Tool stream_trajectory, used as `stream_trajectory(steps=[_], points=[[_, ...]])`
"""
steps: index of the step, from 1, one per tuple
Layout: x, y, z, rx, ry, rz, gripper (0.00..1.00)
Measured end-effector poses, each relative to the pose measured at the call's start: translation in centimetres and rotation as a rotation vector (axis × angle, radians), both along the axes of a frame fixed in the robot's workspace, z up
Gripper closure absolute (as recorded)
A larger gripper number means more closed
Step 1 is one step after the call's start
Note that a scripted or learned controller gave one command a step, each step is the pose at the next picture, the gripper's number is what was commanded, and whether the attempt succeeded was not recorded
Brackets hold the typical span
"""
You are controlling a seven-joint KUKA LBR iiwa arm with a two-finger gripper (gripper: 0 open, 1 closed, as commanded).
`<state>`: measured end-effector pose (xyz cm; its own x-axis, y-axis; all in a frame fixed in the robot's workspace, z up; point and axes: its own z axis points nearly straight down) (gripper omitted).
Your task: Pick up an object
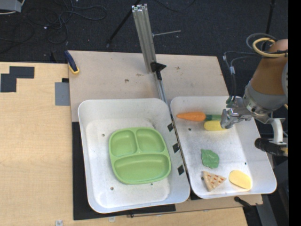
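Scanning from the left, you find a green divided plate point(139, 155) in the left bin point(89, 121). Across the divider, the right bin point(263, 173) holds a carrot point(191, 117), a green leaf point(210, 158), a pizza slice point(213, 180) and a yellow chip point(240, 179). At the yellow corn piece point(213, 125) the gripper point(226, 121) sits low, seemingly placed for a grasp; whether the jaws are clenched, you cannot tell.

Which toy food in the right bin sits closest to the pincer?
The yellow corn, right by the pincer. The carrot lies further left; the others sit toward the bin's front.
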<state>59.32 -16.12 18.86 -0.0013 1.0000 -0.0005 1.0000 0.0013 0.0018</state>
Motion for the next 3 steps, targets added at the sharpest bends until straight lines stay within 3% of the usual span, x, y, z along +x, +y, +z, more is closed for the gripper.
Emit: stream_trajectory(steps=[1, 3], points=[[-0.8, 0.4, 5.6, 0.000, -0.002, 0.001, 1.00], [-1.1, 9.7, 5.8, 0.002, 0.006, 0.002, 1.00]])
